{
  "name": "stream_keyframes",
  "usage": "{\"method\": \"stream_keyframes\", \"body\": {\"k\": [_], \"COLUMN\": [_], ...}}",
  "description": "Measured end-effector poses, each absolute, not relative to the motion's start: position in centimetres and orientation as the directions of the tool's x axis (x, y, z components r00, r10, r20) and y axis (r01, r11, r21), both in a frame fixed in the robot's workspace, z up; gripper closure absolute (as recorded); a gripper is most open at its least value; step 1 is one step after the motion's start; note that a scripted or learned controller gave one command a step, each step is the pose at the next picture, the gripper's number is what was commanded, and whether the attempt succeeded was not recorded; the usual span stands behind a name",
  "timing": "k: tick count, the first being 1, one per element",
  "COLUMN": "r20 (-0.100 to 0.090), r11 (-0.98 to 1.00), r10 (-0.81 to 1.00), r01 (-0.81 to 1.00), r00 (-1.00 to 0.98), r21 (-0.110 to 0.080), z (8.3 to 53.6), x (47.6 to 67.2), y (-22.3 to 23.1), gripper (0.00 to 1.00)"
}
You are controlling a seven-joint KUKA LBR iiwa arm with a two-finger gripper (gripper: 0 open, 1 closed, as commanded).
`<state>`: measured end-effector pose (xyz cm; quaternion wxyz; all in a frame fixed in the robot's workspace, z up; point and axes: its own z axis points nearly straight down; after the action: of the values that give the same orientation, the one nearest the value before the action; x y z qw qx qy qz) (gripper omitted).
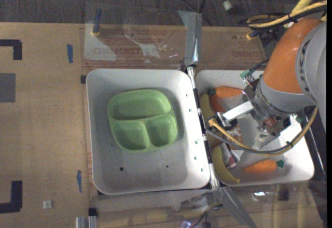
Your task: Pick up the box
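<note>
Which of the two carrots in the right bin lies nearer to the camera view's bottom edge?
The carrot by the right bin's front wall, beside a banana. The other carrot lies at the far wall, higher up.

Two white bins sit side by side on the bench. The left bin [104,170] holds a green divided tray [142,119], lying flat a little above the middle. The arm [298,66], grey with its orange band, leans in from the right over the right bin [303,167], and its wrist covers much of the bin's middle. One carrot [226,91] lies near the right bin's top edge, another carrot [262,166] near its bottom. A banana [224,166] curves along the bottom left corner, just beside the divider. Yellow cables [282,14] run past the arm at top right.
</note>
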<state>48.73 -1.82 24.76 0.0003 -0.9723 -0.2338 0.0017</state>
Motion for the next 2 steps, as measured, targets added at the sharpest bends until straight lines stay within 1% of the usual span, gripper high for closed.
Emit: {"method": "stream_keyframes", "body": {"k": [1,2], "r20": [-0.006,-0.005], "r11": [-0.964,-0.980], "r10": [0.266,0.198], "r01": [0.266,0.198], "r00": [0.964,0.980], "r21": [-0.004,-0.004], "z": [18.3,18.4], "x": [47.8,47.9], "y": [4.1,-1.7], "gripper": [0.00,0.00]}}
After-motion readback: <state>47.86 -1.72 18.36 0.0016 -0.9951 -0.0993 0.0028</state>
